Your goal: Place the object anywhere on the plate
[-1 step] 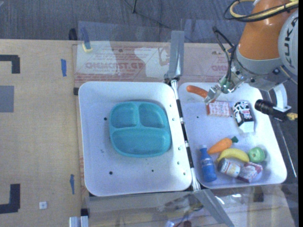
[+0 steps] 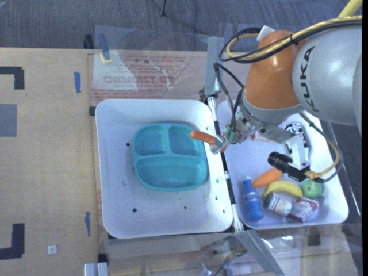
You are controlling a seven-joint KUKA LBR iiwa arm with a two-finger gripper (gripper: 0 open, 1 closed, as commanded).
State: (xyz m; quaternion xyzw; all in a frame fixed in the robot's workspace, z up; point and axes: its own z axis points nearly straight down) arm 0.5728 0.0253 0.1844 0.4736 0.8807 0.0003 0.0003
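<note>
Reaching in from the right, the gripper [image 2: 215, 145] pinches one end of a small orange carrot-like object [image 2: 202, 135], which juts out leftward from the fingers over the right rim of the teal divided plate [image 2: 170, 156] in the left bin [image 2: 115, 171].

Right bin [image 2: 339, 203] contains a blue bottle [image 2: 251, 199], a carrot [image 2: 267, 177], a banana [image 2: 283, 187], a green apple [image 2: 311, 188], a small can [image 2: 278, 203] and a pink packet [image 2: 303, 210] (all clustered near the front wall). Blue tape [image 2: 77, 81] marks the bench [image 2: 46, 154].
</note>
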